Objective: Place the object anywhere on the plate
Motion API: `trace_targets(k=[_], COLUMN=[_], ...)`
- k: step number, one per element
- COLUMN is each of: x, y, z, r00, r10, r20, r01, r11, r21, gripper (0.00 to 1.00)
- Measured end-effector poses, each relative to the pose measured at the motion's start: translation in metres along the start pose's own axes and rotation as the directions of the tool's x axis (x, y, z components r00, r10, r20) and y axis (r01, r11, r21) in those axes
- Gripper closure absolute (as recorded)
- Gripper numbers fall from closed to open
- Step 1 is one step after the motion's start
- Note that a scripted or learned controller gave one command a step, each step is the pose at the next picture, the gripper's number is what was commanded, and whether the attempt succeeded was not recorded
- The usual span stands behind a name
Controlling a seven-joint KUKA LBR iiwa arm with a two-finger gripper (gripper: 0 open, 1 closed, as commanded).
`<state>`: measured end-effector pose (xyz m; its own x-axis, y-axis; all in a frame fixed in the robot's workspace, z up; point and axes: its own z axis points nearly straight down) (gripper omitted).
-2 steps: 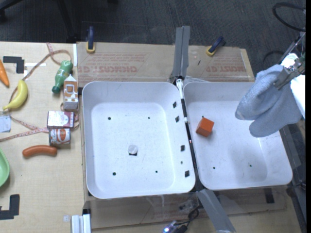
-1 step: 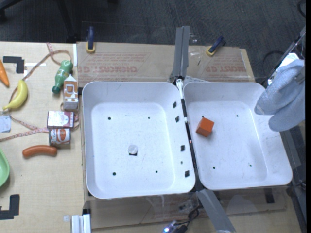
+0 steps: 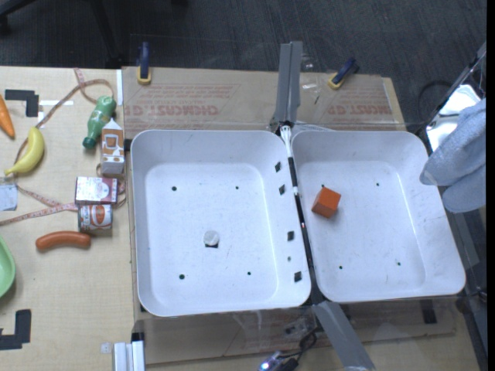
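Now an orange block (image 3: 326, 202) sits in the right bin (image 3: 433, 280), a small grey disc (image 3: 211, 239) in the left bin (image 3: 155, 284); hand's grip can't be told.

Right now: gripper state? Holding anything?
Gripper: cannot be told. The orange block lies loose in the right bin.

orange cube (image 3: 326, 202) | white bins (image 3: 155, 284) | yellow banana (image 3: 26, 154) | possibly grey disc (image 3: 211, 239)
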<state>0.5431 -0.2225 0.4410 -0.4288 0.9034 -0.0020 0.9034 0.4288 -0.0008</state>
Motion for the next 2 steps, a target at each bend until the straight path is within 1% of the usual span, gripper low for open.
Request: trace_targets(k=[2], x=[-0.0064], y=[0.0133], z=[0.0004], r00=[0.997], r10=[0.077], r20=[-0.001], r01=[-0.077], r11=[0.997], r21=[0.0], gripper=[1.0])
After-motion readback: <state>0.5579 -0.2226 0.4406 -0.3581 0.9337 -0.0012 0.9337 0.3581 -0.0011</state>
